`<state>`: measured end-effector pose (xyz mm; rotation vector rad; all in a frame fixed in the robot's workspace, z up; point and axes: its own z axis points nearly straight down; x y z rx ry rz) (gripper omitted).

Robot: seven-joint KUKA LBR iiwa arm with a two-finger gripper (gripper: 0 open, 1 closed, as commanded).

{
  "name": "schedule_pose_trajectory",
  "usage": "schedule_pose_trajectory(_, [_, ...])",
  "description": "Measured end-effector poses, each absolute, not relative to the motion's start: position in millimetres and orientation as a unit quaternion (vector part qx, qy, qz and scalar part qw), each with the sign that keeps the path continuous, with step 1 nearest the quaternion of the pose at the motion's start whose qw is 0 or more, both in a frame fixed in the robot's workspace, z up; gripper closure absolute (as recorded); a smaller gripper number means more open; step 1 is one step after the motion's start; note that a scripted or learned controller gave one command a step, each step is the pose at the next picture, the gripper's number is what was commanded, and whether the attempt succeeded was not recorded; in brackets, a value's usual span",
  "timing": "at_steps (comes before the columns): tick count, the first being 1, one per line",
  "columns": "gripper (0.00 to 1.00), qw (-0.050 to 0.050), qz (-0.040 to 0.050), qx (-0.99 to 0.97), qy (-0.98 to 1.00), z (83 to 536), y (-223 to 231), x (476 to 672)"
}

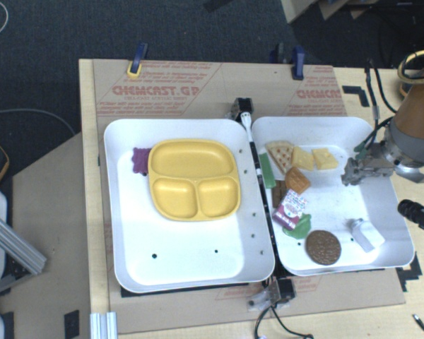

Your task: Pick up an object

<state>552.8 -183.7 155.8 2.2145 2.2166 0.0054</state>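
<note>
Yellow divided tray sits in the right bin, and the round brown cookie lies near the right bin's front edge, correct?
Not quite. The camera view shows the yellow divided tray in the left bin, not the right one. The round brown cookie does lie near the right bin's front edge.

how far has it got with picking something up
Done: the arm has brought its claw over the right bin, near the bin's far right side. In hand: nothing shows between its fingers. Left: the whole pick. The brown round cookie, the small white piece, the pink-and-white packet and the yellow pieces all lie on the bin floor. The yellow divided tray sits in the left bin.
</note>
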Motion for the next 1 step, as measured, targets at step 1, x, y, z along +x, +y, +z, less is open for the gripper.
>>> schedule_pose_trajectory(1, [1.00, 0.004, 0.0015, 0.707, 0.707, 204.0, -185.0, 545.7])
